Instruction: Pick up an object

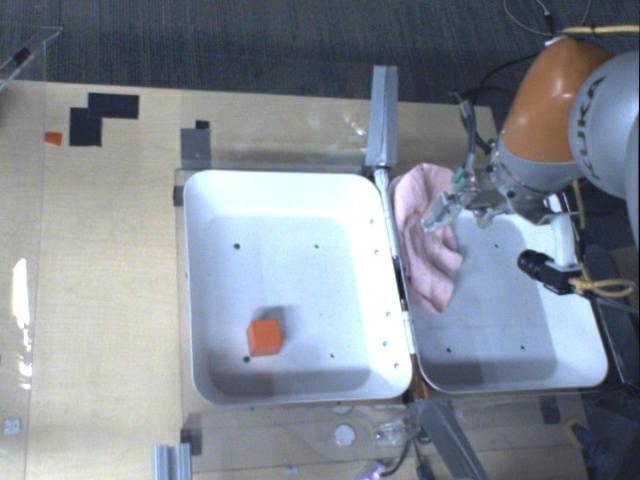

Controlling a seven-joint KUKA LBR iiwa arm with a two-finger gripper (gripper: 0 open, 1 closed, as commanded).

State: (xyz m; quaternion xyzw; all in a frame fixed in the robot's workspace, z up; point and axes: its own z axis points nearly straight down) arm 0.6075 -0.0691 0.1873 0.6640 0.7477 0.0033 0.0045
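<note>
A pale wooden bench (100, 298) meets dark grey carpet (250, 13) along its far edge; black patches (98, 116) mark its far-left corner.

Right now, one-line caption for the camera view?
Gripper over pink cloth in right bin; orange cube in left bin.

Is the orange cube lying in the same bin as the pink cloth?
No: the orange cube lies in the left bin, while the pink cloth lies in the right bin against its left wall.
</note>
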